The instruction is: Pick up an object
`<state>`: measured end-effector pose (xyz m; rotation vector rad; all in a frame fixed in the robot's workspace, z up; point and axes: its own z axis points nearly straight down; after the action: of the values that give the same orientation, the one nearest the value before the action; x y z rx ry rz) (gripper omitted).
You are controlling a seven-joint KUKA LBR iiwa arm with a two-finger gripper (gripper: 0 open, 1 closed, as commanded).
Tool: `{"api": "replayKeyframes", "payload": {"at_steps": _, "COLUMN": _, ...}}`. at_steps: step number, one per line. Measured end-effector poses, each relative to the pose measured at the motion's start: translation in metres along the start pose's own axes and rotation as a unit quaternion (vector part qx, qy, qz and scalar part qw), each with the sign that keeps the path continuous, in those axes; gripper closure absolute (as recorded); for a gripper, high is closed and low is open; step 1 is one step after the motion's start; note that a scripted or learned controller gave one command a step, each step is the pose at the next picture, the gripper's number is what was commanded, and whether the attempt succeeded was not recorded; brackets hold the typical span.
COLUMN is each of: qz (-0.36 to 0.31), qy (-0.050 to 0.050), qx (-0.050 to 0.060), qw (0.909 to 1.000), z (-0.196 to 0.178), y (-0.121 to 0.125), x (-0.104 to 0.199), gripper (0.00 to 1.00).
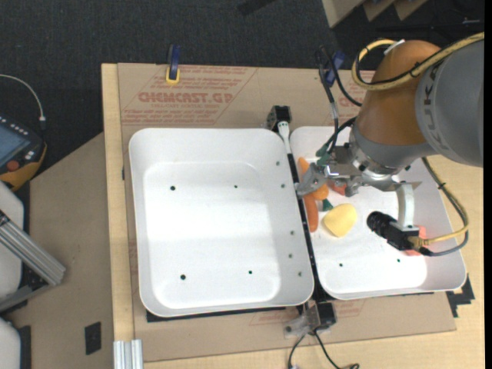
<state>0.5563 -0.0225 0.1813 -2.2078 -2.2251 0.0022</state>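
Two shallow white bins are being carried side by side on the desk (92, 206), which is covered by a sheet of brown cardboard (192, 91) printed with red lettering and clipped at its far edge by a blue clamp (174, 64). The left bin (146, 167) is being shown with only small dark dots on its floor. The right bin (369, 279) is being reached into by the grey arm (461, 98), whose orange band (396, 91) is being seen above the wrist. The tool (327, 177) is being held low at the near-left part of the right bin, close to the wall shared by the two bins; whether it is apart or together cannot be told, since it is being hidden by the wrist body. Just below the tool, a yellow lemon-like object (340, 221) is being seen lying on the bin floor, and beside it, along the dividing wall, an orange carrot-like object (310, 210) is lying lengthwise, with a small green piece (327, 204) between the two. A black cylindrical part (387, 230) with cabling is being seen to the right of the yellow object.
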Motion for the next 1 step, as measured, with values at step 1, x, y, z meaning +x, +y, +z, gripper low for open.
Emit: {"api": "replayKeyframes", "payload": {"at_steps": 1, "qz": 0.004, "qy": -0.002, "qx": -0.003, "qw": 1.0, "z": -0.0139, "y": 0.0004, "x": -0.0056, "gripper": 1.0}}
